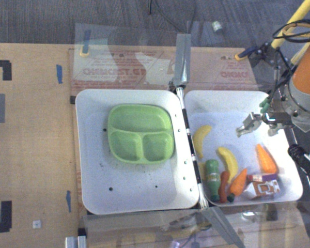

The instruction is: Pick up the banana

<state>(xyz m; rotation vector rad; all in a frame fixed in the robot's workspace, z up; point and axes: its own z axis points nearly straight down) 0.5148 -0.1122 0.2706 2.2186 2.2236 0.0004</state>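
On a cardboard-topped bench [31,154], two shallow white bins sit side by side under a fixed overhead camera. The left bin [93,185] holds a green divided plate [141,133], set toward its upper middle. The right bin [222,105] carries the clutter: two bananas, one [201,138] near the dividing wall and a second [228,161] lying lower and nearer the middle, plus a green bottle [212,175], two carrots [266,159] [238,182], a thin red item [224,186] and a small printed carton [263,186] along the bottom edge.

The grey KUKA arm [299,94] reaches in from the right, its gripper [261,123] hanging over the upper right part of the right bin, well apart from both bananas. Its fingers [246,125] appear spread, though the slanted view makes that hard to confirm, and nothing lies between them.

The pick looks barely begun. Both bananas rest on the bin floor, untouched; the gripper has yet to travel across, descend and close on one. The nearer fruit, close beside the bottle and a carrot, may prove the tighter grasp.
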